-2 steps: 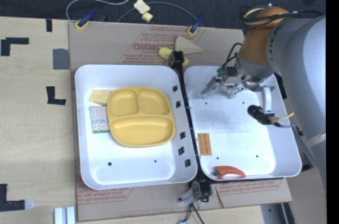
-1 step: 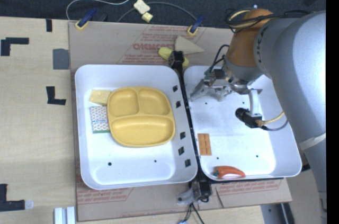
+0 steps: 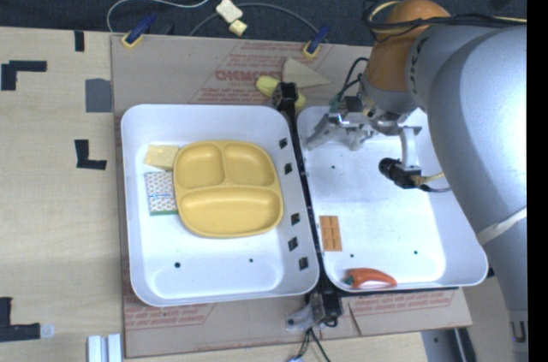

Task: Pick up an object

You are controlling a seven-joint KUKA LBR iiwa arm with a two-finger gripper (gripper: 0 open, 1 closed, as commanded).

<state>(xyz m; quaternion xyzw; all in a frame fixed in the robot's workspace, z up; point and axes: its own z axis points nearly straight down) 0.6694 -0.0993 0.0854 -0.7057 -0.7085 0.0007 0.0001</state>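
Observation:
In the right bin [image 3: 428,219] an orange rectangular piece [image 3: 330,233] lies near the left wall. An orange-red carrot-like object [image 3: 370,277] rests by the front rim. In the left bin [image 3: 150,270] a yellow divided plate [image 3: 228,187] sits at the middle. A pale yellow block [image 3: 160,156] and a blue-patterned packet [image 3: 159,192] lie at the plate's left. My gripper [image 3: 342,127] hangs over the back left corner of the right bin, away from both orange objects, with nothing seen in it.
The grey arm [image 3: 479,112] covers the right bin's back right side. A black cable end [image 3: 396,171] dangles over the bin floor. A black divider with clips [image 3: 295,181] separates the bins. Yellow and tan scraps [image 3: 287,78] lie on the cardboard behind.

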